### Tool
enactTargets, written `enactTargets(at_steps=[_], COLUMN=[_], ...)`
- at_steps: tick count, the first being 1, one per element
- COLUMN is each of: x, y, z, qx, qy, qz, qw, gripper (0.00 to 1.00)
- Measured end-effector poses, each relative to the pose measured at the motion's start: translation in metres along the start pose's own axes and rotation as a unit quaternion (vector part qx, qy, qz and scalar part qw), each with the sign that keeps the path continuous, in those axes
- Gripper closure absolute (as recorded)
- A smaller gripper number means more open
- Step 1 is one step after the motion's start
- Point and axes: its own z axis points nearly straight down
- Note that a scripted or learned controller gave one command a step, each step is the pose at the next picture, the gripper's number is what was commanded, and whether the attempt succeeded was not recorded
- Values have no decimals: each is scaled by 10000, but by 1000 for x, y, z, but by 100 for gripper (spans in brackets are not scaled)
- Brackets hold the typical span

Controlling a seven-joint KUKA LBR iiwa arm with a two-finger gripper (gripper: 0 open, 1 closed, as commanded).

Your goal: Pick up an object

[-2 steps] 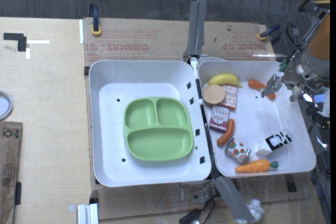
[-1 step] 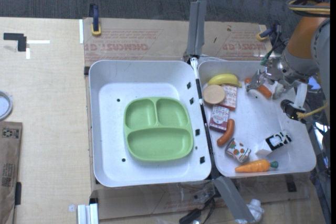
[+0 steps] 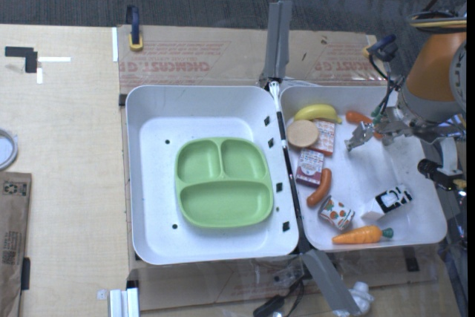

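Note:
My gripper (image 3: pixel 361 137) hangs over the upper middle of the right bin (image 3: pixel 415 234), reaching in from the right under the arm's orange band (image 3: pixel 438 67). A small red-orange piece (image 3: pixel 357 116) lies just above it. To its left are a yellow banana (image 3: pixel 318 112), a round tan bun (image 3: pixel 302 134) and a pink packet (image 3: pixel 325 136). Lower down lie a red box (image 3: pixel 310 167), a sausage (image 3: pixel 320 188), a small carton (image 3: pixel 337 214), a carrot (image 3: pixel 358 235) and a black-and-white item (image 3: pixel 392 199). Nothing shows in the gripper's hold.
The left bin (image 3: pixel 148 219) holds a green divided plate (image 3: pixel 223 182). A grey post (image 3: pixel 278 41) rises behind the wall where the two bins meet. Bare white floor lies in the right bin below the gripper, around its middle.

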Motion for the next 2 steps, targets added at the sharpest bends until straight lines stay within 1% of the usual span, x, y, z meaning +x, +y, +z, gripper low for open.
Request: enactTargets(at_steps=[1,2], x=[-17,-19], y=[50,52], z=[0,-10], qx=[19,-7], qy=[30,-6], qz=[-68,-85], qw=[10000,10000], gripper=[0,100])
